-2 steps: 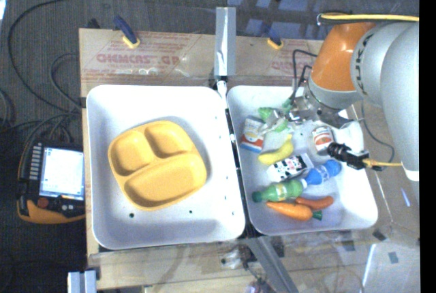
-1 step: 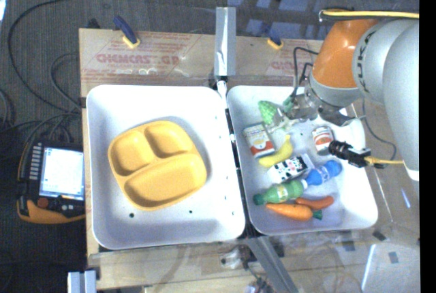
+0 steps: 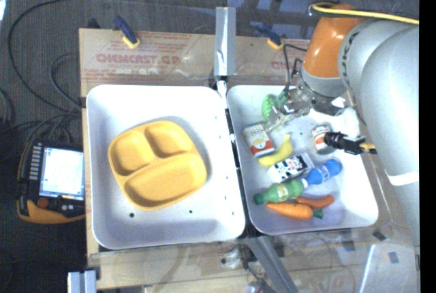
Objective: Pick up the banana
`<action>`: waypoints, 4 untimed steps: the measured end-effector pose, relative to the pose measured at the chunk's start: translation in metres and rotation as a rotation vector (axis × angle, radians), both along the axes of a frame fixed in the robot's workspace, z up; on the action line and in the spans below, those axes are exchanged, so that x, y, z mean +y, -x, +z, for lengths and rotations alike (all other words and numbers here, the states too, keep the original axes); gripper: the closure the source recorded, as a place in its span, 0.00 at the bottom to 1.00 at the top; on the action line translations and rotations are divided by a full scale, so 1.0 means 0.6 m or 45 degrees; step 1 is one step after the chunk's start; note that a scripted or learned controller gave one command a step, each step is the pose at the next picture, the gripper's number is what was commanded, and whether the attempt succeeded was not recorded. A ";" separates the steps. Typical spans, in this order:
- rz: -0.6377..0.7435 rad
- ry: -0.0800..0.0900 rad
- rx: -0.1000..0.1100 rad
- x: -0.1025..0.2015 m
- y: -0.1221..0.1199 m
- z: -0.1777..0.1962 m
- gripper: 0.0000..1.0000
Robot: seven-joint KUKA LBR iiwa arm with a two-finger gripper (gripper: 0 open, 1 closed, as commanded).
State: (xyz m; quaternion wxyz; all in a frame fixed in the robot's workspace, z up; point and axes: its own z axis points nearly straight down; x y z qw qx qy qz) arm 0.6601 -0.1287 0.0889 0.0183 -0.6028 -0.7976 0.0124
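Two bins: left (image 3: 102, 217) holds a yellow tray (image 3: 158, 163), right (image 3: 368, 206) the banana (image 3: 276, 154); jaws' state unclear.

A divided tray (image 3: 159, 163) lay in the left bin (image 3: 102, 217). In the right bin (image 3: 361, 206), the banana (image 3: 278, 153) rested between a small carton (image 3: 259, 138) and what seemed a bottle (image 3: 281, 191), carrots (image 3: 294, 210) nearest the front.
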 end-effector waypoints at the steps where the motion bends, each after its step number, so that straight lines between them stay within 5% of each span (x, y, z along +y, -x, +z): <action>1: 0.201 -0.004 -0.058 -0.041 0.019 0.003 1.00; 2: 0.026 0.007 -0.058 -0.028 0.021 0.004 1.00; 3: 0.029 0.007 -0.067 -0.024 0.019 0.001 0.00; 4: 0.006 0.007 -0.070 -0.002 0.133 0.003 0.00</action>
